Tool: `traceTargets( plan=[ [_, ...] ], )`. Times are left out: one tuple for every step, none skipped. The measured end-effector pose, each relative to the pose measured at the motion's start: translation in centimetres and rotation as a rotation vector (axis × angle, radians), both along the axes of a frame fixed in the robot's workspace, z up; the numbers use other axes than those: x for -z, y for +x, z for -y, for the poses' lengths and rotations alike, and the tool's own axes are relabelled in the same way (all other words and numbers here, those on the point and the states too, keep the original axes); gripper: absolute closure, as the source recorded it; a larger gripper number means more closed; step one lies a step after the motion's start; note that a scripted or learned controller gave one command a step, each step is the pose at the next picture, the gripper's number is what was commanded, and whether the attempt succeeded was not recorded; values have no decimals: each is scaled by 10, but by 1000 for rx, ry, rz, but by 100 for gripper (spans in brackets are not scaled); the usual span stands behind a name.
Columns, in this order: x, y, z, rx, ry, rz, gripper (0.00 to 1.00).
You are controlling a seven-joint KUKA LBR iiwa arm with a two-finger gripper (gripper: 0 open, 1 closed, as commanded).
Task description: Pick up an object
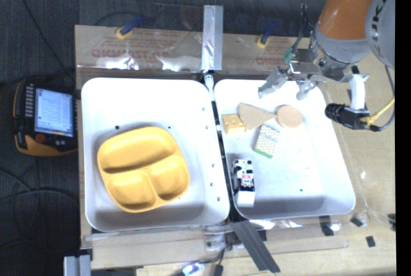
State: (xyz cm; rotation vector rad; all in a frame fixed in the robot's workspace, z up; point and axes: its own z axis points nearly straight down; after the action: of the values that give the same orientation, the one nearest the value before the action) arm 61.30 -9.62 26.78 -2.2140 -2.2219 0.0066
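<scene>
My gripper hangs over the far part of the right bin, its two fingers spread open with nothing between them. Just below it lie a round tan disc and a tan wedge-shaped block. A small yellow block sits by the bin's left wall. A green-and-white patterned card-like piece lies in the middle. A small black-and-white box rests near the front left corner.
The left bin holds a yellow divided tray. A handheld pendant with a lit screen lies left of the bench. A black camera unit juts from the arm at the right bin's edge.
</scene>
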Motion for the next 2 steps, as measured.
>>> traceTargets(
  plan=[
    [-22, 28, -45, -27, -1, 0, 0],
    [-27, 29, -47, -30, 1, -5, 100]
  ],
)
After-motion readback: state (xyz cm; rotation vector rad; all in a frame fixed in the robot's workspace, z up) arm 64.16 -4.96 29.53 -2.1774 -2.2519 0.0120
